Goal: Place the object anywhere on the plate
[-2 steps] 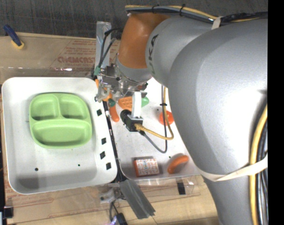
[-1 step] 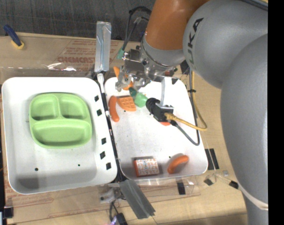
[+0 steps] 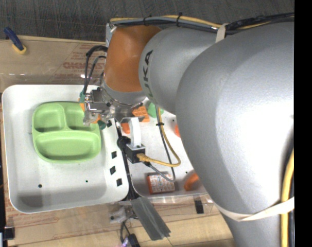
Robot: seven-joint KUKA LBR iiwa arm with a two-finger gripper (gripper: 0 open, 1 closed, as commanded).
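Arm (image 3: 197,86) over bin divider, green plate (image 3: 66,133) left bin, jaws state unclear.

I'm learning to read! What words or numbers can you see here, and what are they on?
"KA", the visible end of a name, on the grey arm.
Red print on the cardboard behind the bins: too faint to read.
Label on the small can: too blurred to read.

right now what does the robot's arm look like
The arm is bulky, rounded and smooth grey, with an orange band above the wrist and dark lettering on the grey beside it. Black cables loop by the wrist, and a yellow cable hangs below it.
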